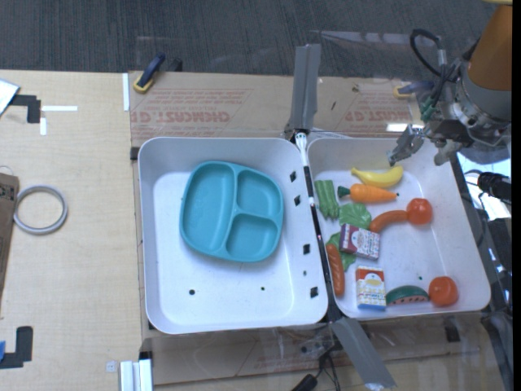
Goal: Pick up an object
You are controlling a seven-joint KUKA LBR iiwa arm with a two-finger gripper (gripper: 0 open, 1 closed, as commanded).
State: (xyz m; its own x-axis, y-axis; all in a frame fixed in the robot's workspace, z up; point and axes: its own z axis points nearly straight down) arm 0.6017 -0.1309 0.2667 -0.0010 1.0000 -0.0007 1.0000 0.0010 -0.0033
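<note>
Fingers (404, 147) sit slightly parted with nothing between them as far as I can see, parked over the right bin's (476, 259) far edge just above the banana (378, 174), probably lining up on it as my pick.

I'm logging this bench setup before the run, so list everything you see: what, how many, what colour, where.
left bin: 1, white, bench centre
divided plate: 1, teal, in left bin
right bin: 1, white, beside left bin
banana: 1, yellow, right bin, far end
carrot: 1, orange, just below banana
green pieces: several, green, right bin's left side
tomato: 1, red-orange, right bin, right of carrot
small cartons: 2, white and red, right bin, near half
tape roll: 1, grey, bench left
arm: 1, grey with orange band, top right
gripper: 1, dark, above banana
</note>
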